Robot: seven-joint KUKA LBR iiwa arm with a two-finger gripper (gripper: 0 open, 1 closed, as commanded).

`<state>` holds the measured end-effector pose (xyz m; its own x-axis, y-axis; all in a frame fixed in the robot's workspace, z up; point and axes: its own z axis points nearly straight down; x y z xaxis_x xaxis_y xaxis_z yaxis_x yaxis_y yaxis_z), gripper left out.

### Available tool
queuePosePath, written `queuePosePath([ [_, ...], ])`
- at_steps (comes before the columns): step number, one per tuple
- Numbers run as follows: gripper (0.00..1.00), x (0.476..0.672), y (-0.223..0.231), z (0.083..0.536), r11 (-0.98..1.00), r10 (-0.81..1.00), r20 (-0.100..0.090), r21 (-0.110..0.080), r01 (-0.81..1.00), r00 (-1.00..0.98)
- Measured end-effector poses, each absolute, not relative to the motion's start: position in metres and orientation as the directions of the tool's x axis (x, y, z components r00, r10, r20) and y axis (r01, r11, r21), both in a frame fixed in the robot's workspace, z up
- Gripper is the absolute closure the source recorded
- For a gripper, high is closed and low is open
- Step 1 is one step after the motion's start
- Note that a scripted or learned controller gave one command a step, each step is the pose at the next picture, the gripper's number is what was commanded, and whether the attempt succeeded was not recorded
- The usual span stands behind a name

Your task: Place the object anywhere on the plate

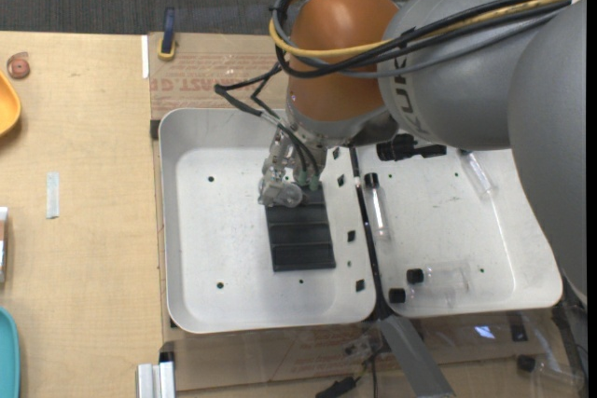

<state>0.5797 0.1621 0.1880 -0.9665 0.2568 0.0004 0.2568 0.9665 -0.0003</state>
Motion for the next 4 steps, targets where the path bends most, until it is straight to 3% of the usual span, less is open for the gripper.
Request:
queuePosePath([
  [1,1.0,0.568,0.184,0.317,0.995,-0.101,-0.002,0.001,-0.101,-0.995],
  [2,1.0,0.571,0.216,0.269,0.91,-0.415,-0.001,0.001,-0.415,-0.91],
  [3,1.0,0.602,0.227,0.255,0.905,-0.426,-0.003,0.002,-0.426,-0.905],
  [4,1.0,0.568,0.227,0.228,0.851,-0.525,-0.001,0.001,-0.525,-0.851],
])
